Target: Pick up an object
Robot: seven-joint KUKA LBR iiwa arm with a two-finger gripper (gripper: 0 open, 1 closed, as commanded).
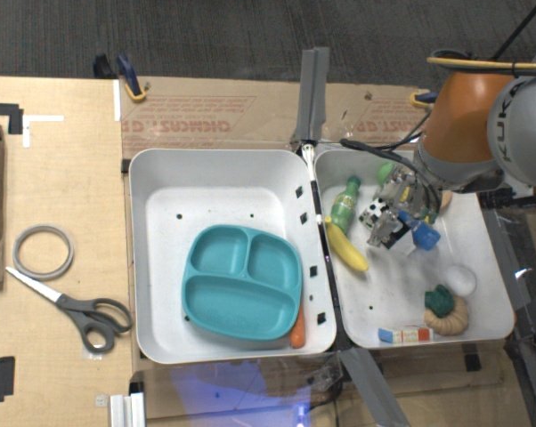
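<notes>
My gripper (385, 227) hangs low over the middle of the right bin (487, 327), under the orange band of the arm. Just left of it lie a yellow banana (346, 247) and a green bottle (344, 205). A blue object (426, 236) sits right beside the gripper on its right. Further toward the front right are a white round object (461, 280), a dark green toy (440, 301) on a tan ring (453, 320), and a small flat box (404, 334) at the front rim. The arm hides part of the bin's back.
The left bin (152, 203) holds a teal divided plate (243, 282) and an orange carrot-like piece (297, 331) at its front right corner. Scissors (77, 310) and a tape roll (43, 250) lie on the bench at the left.
</notes>
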